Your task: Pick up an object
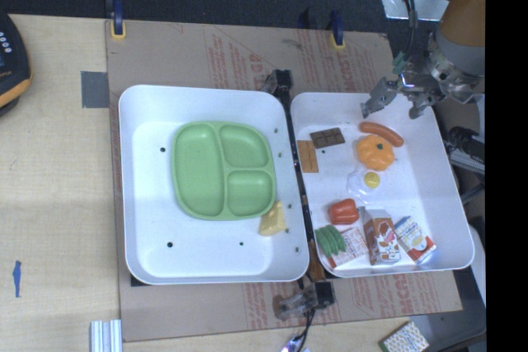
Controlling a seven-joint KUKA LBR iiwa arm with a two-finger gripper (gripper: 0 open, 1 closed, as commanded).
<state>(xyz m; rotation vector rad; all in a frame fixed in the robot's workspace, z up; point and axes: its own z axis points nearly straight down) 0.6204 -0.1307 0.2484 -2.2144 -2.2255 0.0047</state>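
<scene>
My gripper (396, 101) hovers over the far edge of the right bin (450, 177), open, with nothing between its fingers. Just below it lie a red sausage (382, 133) and an orange pumpkin (375, 152), with a fried egg (368, 180) under those. A dark chocolate bar (327, 138) and a brown cracker (307, 156) sit at the bin's left. Nearer the front are a red pepper (343, 212), a green vegetable (330, 241) and two small cartons (381, 239).
The left bin (140, 177) holds a green divided plate (223, 169) and a yellow cheese wedge (272, 220) by its right wall. Clamps (282, 81) join the bins at back and front. A dark device (10, 62) lies at the far left.
</scene>
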